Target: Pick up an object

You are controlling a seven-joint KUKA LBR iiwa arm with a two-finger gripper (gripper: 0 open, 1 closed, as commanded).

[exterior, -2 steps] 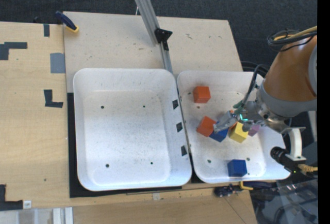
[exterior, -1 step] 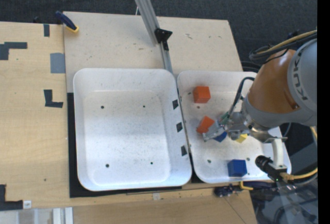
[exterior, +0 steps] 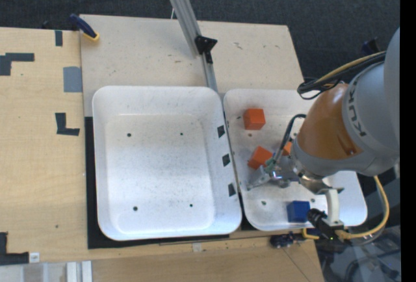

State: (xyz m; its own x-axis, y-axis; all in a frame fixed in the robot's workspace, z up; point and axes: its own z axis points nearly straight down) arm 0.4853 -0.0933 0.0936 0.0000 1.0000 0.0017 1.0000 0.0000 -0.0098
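— What's nearest the lens?

— I see the grey arm's orange-banded wrist [exterior: 328,128] over the right-hand shallow white bin [exterior: 273,100].

— And the two-finger gripper [exterior: 265,175]?

— It's low in that bin, just beside one small orange block [exterior: 260,156]. Open or closed, I cannot tell.

— Other pieces?

— A second orange cube [exterior: 254,119] towards the bin's far side, a blue block [exterior: 298,210] by its near rim.

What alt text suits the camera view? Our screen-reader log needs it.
The gripper is low in the right bin, beside one of two orange blocks; the other orange block and a blue block lie apart. The left bin adjoins it.
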